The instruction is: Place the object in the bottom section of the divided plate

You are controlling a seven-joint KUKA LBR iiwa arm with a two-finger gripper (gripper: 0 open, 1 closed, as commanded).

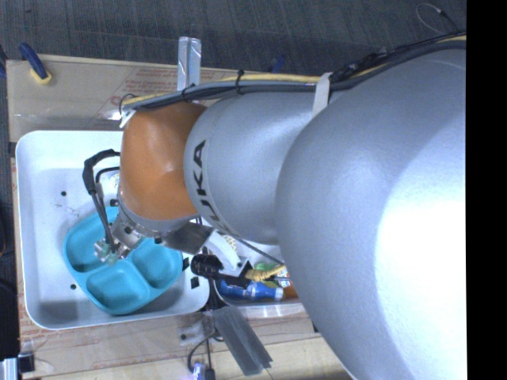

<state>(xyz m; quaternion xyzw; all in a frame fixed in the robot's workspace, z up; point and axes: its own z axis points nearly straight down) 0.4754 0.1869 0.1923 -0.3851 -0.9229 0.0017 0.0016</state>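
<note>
light: bright, even | glare: arm (380, 212) | focus: slightly soft

A robotics lab: KUKA arm (317, 180) over bench bins (40, 212).

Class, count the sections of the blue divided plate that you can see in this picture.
3 on the blue divided plate: one at left, one at bottom, one at right. The arm covers the plate's upper part, so more may be hidden.
</note>
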